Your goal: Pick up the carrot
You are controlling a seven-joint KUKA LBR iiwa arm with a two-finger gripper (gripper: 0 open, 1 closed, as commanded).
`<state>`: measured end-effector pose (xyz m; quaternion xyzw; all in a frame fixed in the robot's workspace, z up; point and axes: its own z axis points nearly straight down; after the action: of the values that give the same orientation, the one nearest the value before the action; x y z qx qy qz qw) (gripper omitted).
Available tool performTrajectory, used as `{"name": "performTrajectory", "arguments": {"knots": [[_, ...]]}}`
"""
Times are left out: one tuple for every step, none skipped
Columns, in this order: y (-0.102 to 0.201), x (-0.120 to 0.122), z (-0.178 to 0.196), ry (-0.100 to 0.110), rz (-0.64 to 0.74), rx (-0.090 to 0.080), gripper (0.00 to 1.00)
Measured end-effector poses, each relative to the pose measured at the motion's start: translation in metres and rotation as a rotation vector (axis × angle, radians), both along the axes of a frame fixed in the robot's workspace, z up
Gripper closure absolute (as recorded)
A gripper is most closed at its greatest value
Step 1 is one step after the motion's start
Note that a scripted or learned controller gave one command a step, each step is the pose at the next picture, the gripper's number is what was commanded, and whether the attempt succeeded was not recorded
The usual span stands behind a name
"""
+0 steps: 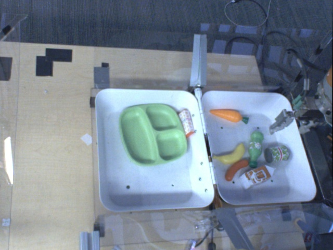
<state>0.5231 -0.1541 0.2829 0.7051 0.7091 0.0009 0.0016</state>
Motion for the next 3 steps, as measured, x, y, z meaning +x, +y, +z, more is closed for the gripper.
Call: {"name": "performTrajectory", "arguments": {"knots": [[0.000, 0.000, 0.000, 0.000, 0.000, 0.000, 0.00], [0.025, 0.056, -0.134, 0.002, -0.057, 0.001, 0.00], [0.068, 0.099, -0.194, -0.008, -0.196, 0.002, 0.00]]}}
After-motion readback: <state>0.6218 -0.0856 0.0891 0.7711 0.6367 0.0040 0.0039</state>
